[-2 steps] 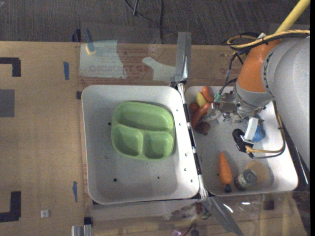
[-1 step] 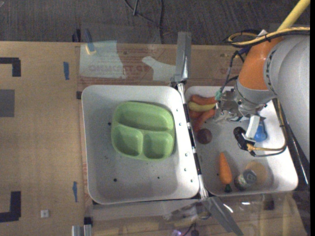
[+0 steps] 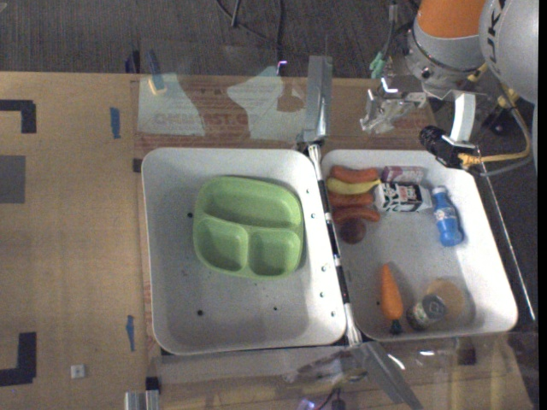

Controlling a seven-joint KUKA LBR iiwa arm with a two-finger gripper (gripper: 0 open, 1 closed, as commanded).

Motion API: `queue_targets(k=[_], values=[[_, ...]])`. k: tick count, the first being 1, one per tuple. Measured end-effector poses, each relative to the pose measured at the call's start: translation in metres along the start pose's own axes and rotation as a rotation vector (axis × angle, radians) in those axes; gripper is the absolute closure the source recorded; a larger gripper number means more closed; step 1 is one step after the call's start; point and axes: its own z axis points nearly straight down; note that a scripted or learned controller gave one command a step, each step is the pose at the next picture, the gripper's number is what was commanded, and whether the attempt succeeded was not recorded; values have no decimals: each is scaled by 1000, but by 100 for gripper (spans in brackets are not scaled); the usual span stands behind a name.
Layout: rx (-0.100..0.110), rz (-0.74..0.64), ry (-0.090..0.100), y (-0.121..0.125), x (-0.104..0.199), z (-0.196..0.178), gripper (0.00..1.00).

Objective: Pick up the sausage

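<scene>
The arm (image 3: 457,11) was held beyond the far edge of the right bin (image 3: 491,267), presumably pre-approach, with its gripper (image 3: 386,114) in a state that could not be told, while the sausage (image 3: 355,175) was left ungrasped, tucked in that bin's far-left corner.

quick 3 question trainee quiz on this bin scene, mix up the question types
1. True or false: the green tray lies in the left bin.
2. Which item sits nearest the right bin's front edge? A) blue bottle B) carrot C) milk carton
3. Fill in: the sausage lies against the bin's ___ left corner, with the gripper beyond the bin's far rim.

Key: 1 true; 2 B; 3 far
</scene>
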Motion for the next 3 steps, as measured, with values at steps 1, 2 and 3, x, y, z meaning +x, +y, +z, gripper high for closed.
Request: queue_targets(k=[1, 2, 3], values=[[4, 533, -1, -2, -20, -29, 100], [2, 528, -2, -1, -18, -40, 100], [11, 1111, -3, -27, -67, 18, 100]])
